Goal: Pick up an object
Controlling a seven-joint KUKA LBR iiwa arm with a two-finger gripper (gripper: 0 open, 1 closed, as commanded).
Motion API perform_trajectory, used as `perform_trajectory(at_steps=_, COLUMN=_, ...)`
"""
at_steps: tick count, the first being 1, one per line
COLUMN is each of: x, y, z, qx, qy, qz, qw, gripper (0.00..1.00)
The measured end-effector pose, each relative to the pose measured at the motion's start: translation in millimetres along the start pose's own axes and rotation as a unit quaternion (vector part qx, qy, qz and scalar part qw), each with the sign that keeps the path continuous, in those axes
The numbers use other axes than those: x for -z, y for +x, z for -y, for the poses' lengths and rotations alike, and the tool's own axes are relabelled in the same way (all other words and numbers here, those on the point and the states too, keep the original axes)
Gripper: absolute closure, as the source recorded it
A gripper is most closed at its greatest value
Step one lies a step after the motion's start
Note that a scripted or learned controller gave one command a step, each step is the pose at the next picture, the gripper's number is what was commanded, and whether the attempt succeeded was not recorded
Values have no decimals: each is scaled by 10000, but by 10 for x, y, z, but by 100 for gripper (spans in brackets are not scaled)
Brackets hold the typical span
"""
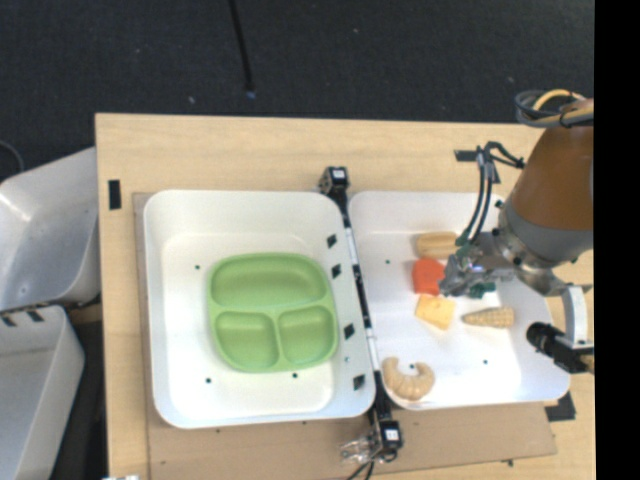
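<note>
The right bin (390,228) holds several toy foods. An orange-red block (427,275) lies near its middle, with a tan bread roll (435,244) just behind it and a yellow cheese wedge (435,313) in front. A waffle cone (488,318) lies to the right, and a curled croissant-like piece (409,378) rests at the bin's front edge. My gripper (463,277) hangs low over the bin, right beside the red block's right edge and above the cheese wedge. Nothing shows between its fingers.
The left bin (170,268) carries a green three-compartment plate (271,310). A black-clipped divider (350,268) runs between the bins. The arm's orange band (556,173) and grey wrist cover the right bin's far right side.
</note>
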State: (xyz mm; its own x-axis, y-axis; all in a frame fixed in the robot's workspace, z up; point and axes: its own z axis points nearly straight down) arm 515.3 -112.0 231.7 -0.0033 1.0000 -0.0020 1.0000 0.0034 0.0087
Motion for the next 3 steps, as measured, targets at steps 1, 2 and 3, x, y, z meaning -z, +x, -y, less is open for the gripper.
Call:
perform_trajectory(at_steps=1, x=4, y=-8, z=-9, qx=0, qy=32, qz=-8, qw=10000, gripper=100)
perform_trajectory(at_steps=2, x=66, y=398, z=-155, qx=12, qy=36, qz=-12, qw=10000, gripper=100)
perform_trajectory(at_steps=3, x=-30, y=913, z=-340, qx=16, qy=35, qz=-10, qw=10000, gripper=100)
